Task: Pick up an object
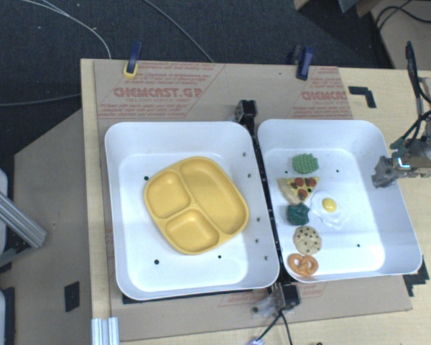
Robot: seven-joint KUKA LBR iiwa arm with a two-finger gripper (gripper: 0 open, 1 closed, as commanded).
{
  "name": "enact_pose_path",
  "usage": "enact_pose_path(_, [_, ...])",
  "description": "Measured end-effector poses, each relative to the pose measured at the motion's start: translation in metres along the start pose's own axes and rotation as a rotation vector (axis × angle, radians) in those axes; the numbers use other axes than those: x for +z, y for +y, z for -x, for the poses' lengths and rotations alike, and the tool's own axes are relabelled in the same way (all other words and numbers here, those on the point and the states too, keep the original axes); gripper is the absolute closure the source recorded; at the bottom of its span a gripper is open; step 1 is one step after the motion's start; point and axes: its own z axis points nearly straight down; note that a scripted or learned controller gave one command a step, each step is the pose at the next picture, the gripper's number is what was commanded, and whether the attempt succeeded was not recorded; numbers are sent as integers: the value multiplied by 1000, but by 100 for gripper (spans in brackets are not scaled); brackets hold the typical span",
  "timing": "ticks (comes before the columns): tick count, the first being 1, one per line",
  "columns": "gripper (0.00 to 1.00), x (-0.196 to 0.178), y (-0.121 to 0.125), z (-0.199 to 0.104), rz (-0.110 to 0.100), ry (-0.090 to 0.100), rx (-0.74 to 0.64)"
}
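Observation:
The right bin (373, 139) holds several small toy foods along its left side. From back to front they are a light green leafy piece (305, 163), a pizza slice (299, 187), a dark green piece (297, 213), a speckled cookie (307, 241) and a pretzel (303, 265). A fried egg (329, 208) lies just right of the pizza slice. The gripper (385, 172) hangs at the right bin's right rim, well apart from the toys, with nothing seen in it.
A yellow divided plate (195, 204) lies in the left bin (122, 192). The ridge between the two bins (262, 192) runs front to back. Two blue clamps (132, 57) (303, 62) hold the board's far edge. Cables hang at the right.

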Motion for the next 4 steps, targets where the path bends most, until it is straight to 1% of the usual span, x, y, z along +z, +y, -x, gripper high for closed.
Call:
enact_pose_path(1, [100, 14, 1, -53, -10, 6, -4])
enact_pose_path(2, [100, 23, 1, -102, -10, 6, -3])
enact_pose_path(3, [100, 20, 6, -164, -7, 6, -5])
enact_pose_path(4, [100, 16, 22, -212, -5, 5, -5])
